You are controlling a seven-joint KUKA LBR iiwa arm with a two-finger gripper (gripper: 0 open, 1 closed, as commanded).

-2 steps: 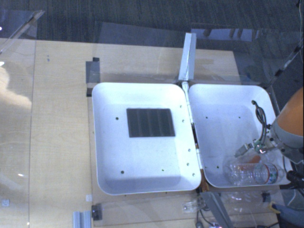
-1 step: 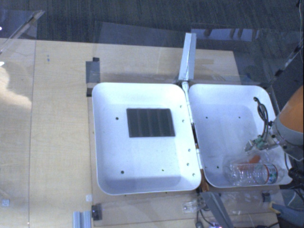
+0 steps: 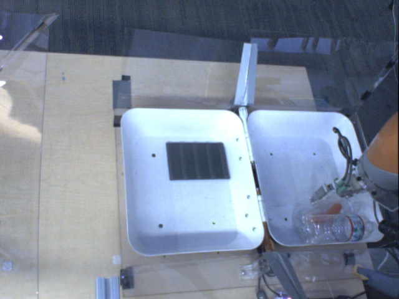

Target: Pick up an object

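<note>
One clear plastic bottle (image 3: 330, 226) lies at the lower right of the right bin (image 3: 293, 136), just below the pincer (image 3: 329, 192), whose opening I cannot tell.

Arm (image 3: 383, 157) cut off by right edge; tool (image 3: 329, 192) small, blurred; clear bottle (image 3: 330, 227) outline faint.

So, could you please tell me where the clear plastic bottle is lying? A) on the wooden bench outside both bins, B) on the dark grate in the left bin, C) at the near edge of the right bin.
C: the clear plastic bottle lies on its side by the near wall of the right bin.
</note>
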